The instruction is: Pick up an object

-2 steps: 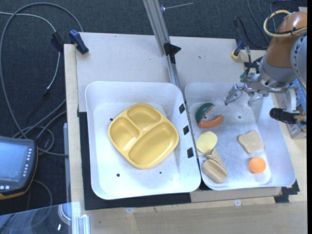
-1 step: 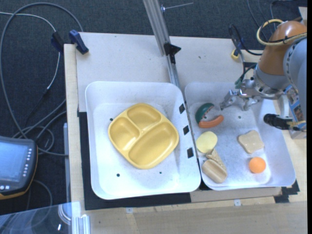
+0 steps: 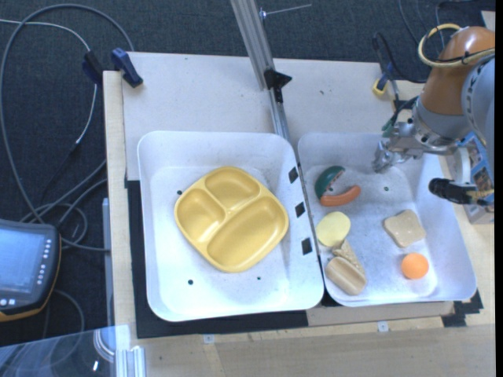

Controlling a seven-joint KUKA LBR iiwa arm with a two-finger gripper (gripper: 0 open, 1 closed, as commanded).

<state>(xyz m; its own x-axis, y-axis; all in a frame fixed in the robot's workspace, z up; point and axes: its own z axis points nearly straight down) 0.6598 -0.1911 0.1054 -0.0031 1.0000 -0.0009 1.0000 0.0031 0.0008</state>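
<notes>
jaws (image 3: 383, 162) hover at right bin's far edge, can't tell if open; sausage (image 3: 340, 197) nearest, down-left, lying crosswise

no readable text, labels or numbers

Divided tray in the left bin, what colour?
Yellow. The divided tray shows plainly in the camera view, lying in the left bin.

arm: grey KUKA arm (image 3: 471, 100) | band: rounded orange band (image 3: 460, 61) above wrist | cable: yellow loop (image 3: 437, 39) | claw: small silvery metal claw (image 3: 383, 160)
</notes>
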